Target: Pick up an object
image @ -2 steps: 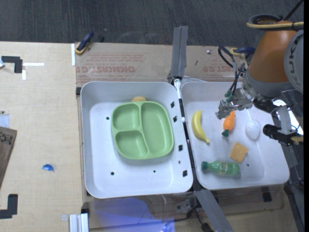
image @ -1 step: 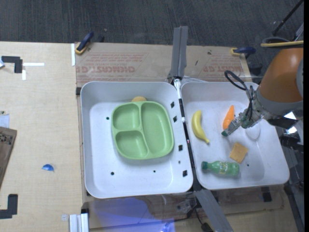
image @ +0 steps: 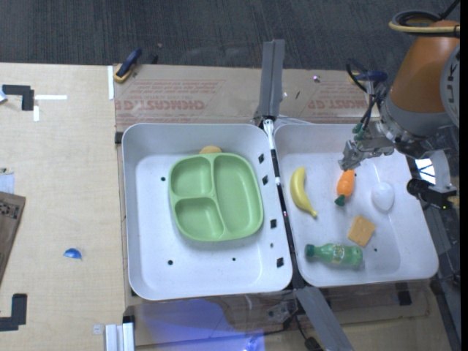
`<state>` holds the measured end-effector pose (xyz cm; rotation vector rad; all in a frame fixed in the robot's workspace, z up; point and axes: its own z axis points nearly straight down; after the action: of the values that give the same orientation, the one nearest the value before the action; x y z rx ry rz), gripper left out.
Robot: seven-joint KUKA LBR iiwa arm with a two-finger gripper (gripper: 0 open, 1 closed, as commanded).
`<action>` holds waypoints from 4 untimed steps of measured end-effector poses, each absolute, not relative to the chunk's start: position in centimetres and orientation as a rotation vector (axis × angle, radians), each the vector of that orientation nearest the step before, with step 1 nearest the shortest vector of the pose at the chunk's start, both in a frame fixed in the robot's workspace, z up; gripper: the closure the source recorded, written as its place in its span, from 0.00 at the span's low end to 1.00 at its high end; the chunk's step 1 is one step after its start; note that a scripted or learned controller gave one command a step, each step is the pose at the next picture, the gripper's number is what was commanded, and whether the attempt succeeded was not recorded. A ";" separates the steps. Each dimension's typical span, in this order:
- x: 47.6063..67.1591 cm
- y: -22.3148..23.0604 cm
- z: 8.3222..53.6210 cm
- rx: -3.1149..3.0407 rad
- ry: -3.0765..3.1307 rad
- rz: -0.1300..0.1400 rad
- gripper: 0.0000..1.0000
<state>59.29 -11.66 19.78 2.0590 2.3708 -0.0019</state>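
My gripper (image: 350,163) hangs over the back of the right bin (image: 413,268), directly above the upper end of an orange carrot (image: 345,184) that lies with its green tip pointing toward the front. The gripper's tip meets the carrot's top in the view, and I cannot make out whether they touch. Left of the carrot lies a yellow banana (image: 301,191). A white egg-like object (image: 382,196) sits to the carrot's right. In front of it are a tan cracker-like square (image: 361,231) and a green bottle (image: 335,254) lying on its side.
The left bin (image: 129,196) holds a green divided plate (image: 216,196), with a small yellow object (image: 210,151) peeking out behind it. A grey divider (image: 272,79) rises between the bins at the back. The arm's orange band (image: 428,64) looms at the right.
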 end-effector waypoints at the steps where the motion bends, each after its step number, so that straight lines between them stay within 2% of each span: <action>1: 59.3 -11.7 20.7 2.055 2.372 -0.004 1.00; 2: 55.5 -17.9 12.9 1.929 2.480 -0.002 1.00; 3: 62.7 -13.5 19.7 2.040 2.388 -0.002 1.00; 4: 57.0 -22.0 17.0 1.883 2.515 -0.002 1.00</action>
<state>57.05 -21.97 17.00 1.8835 2.5146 -0.0023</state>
